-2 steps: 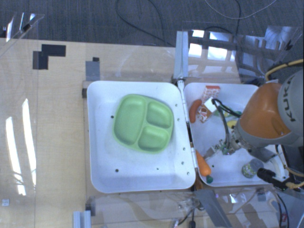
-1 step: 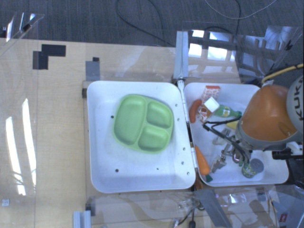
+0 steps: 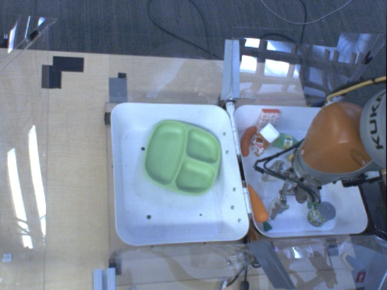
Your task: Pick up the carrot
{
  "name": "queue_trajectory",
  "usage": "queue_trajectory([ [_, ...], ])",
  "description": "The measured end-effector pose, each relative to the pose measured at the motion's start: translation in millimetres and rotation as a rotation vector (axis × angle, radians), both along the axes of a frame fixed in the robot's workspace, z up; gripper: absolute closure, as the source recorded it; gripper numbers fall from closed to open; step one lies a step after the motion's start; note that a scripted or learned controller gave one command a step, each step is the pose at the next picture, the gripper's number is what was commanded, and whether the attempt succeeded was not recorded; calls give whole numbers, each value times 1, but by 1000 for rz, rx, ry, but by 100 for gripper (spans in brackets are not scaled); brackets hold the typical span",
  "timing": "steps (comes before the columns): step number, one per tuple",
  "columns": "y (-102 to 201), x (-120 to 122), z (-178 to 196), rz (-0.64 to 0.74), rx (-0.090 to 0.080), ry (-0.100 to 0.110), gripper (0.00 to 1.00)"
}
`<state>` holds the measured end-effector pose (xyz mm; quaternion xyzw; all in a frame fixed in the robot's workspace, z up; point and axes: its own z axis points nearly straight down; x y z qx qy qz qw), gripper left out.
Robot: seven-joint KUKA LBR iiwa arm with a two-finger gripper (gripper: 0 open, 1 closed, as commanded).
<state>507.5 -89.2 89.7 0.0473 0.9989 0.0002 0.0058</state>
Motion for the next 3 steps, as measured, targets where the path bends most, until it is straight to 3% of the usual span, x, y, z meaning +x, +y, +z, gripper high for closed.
queue_trajectory([
  [1, 9, 21, 0, 645, -5, -2, 0],
  [2, -38, 37, 0, 492, -6, -3, 0],
  [3, 7, 22, 0, 628, -10, -4, 0],
])
